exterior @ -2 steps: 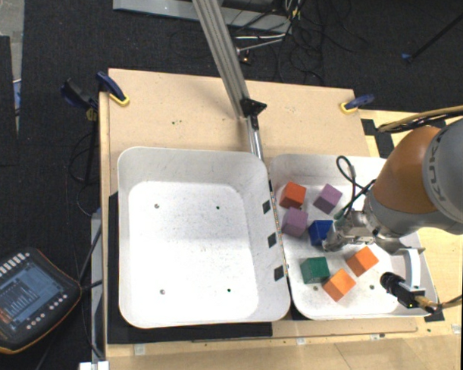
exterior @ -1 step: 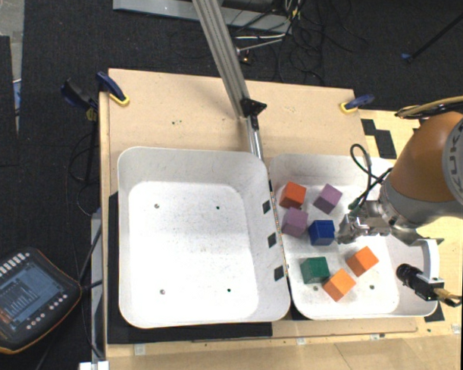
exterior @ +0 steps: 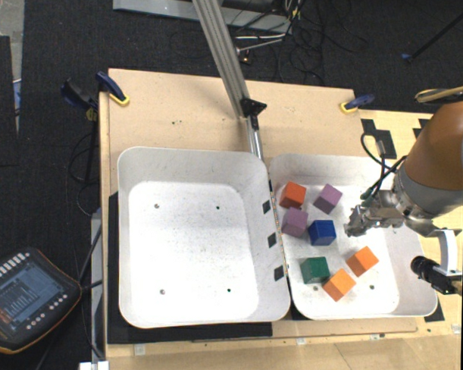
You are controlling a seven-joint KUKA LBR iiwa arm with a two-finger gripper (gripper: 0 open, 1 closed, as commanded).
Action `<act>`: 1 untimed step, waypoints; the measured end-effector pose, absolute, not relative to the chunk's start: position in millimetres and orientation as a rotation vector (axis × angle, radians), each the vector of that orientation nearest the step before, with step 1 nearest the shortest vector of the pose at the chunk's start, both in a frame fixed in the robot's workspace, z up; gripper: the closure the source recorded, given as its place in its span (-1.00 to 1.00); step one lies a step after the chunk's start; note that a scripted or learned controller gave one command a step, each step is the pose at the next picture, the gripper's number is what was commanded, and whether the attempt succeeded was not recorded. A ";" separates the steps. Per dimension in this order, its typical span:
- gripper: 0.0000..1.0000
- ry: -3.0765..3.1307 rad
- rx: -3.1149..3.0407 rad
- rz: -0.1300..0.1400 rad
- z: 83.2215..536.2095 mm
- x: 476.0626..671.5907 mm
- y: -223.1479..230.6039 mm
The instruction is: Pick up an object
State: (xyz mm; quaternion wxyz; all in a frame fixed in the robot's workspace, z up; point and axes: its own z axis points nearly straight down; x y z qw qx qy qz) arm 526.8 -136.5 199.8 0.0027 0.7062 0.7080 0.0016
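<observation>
I see the gripper over the right bin, can't tell its state. Blue cube just left of it, orange cube below. Left bin has open room.

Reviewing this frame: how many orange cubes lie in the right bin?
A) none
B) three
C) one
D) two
B: the right bin holds three orange cubes, one at its far left by the divider, and two near its front, and, alongside two purple cubes, a blue one and a green one.
</observation>
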 end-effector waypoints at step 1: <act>1.00 2.220 2.212 0.007 263.9 529.0 -137.7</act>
